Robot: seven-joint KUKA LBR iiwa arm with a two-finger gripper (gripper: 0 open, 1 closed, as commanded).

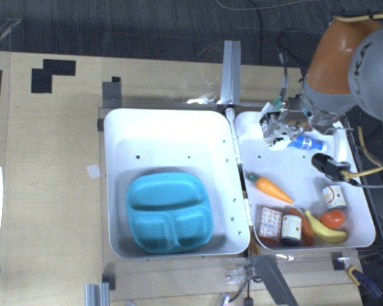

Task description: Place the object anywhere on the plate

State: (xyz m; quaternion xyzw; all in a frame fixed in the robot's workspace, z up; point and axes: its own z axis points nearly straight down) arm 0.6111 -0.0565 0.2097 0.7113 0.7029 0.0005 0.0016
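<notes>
Two bins, pincer (277,127) low in right bin's far corner.
Blue plate (170,211) waits in left bin's near half; carrot (272,187), banana (325,229), jars cluster at right bin's near edge, unpicked. Blue item (306,143) beside pincer, maybe target. Finger state: cannot tell, wrist clutter hides it.
</notes>
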